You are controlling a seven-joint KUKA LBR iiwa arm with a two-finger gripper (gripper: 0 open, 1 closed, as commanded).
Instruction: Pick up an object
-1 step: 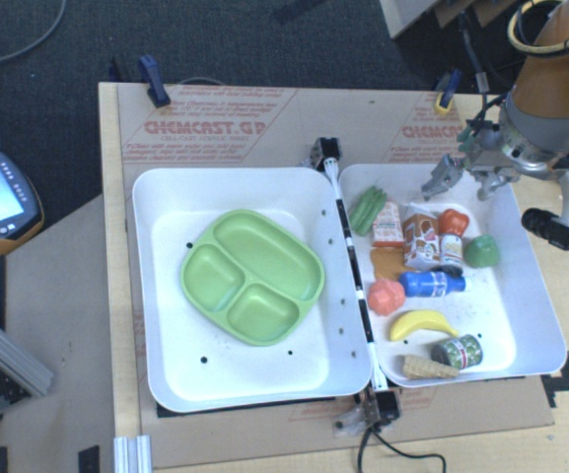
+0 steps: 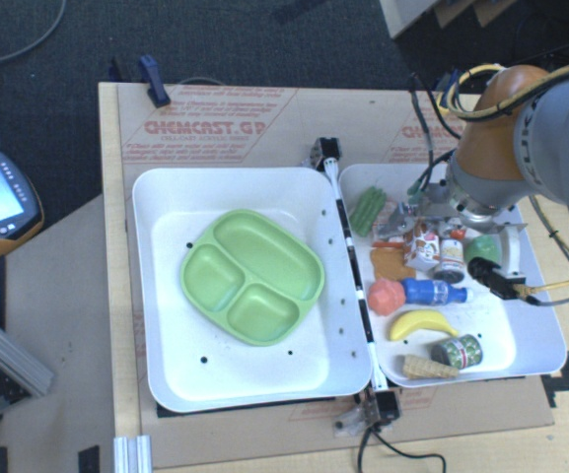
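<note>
Brown bench board [image 2: 215, 116] carries two white bins. Largest, the left bin [image 2: 166, 363] holds a green divided plate [image 2: 254, 276]. Next, the right bin [image 2: 535, 348] (crowded) holds a banana [image 2: 422, 323], blue bottle [image 2: 434, 293] and can [image 2: 459, 351]. Gripper [image 2: 440, 236] sits low among them; whether it is open or closed, I cannot tell. Nothing looks lifted yet.

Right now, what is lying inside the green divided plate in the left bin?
All three compartments of the green plate look bare; it lies alone in the left bin. What is under the plate cannot be seen, because the plate covers it.
</note>
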